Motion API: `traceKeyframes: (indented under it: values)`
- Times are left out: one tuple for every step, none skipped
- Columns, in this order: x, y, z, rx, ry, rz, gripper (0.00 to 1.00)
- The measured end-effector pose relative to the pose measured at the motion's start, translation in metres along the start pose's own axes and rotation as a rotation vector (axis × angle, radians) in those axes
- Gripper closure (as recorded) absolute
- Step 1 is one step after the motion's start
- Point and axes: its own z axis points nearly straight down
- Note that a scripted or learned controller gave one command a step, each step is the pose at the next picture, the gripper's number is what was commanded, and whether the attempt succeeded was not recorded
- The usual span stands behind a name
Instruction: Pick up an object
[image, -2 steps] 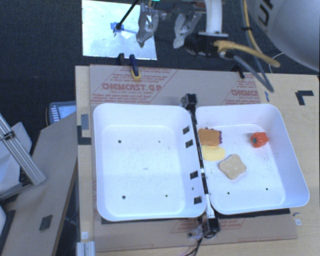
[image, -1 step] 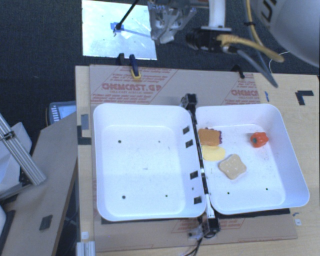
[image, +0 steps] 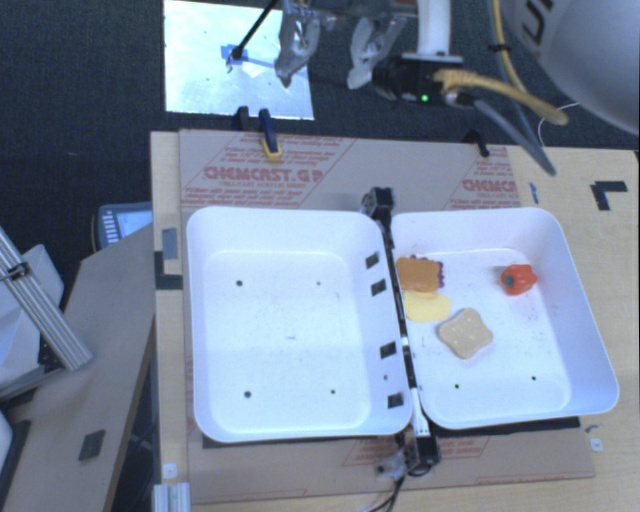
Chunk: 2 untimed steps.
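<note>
The right bin (image: 560, 250) holds a few small objects. An orange waffle-like piece (image: 419, 273) lies near the bin's left wall, with a pale yellow flat piece (image: 427, 307) just below it. A tan toast-shaped piece (image: 465, 333) sits lower in the middle. A red-orange pepper-like object (image: 517, 279) rests toward the right. My gripper (image: 328, 52) hangs high at the top of the view, well beyond the bins' far edge, open, with nothing between its fingers.
The left bin (image: 200, 300) lies beside the right one, joined by a black clamp strip (image: 395, 330). A yellow and blue clamp (image: 270, 135) sits on the board's far edge. A shiny metal plate (image: 215, 60) lies beyond. An aluminium rail (image: 40, 310) stands at left.
</note>
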Motion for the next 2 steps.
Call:
traceKeyframes:
  values:
    - [0.0004,0.0,-0.0117,-0.003,0.001,-0.003,1.0]
    - [0.0004,0.0,-0.0113,-0.002,0.001,-0.003,0.0]
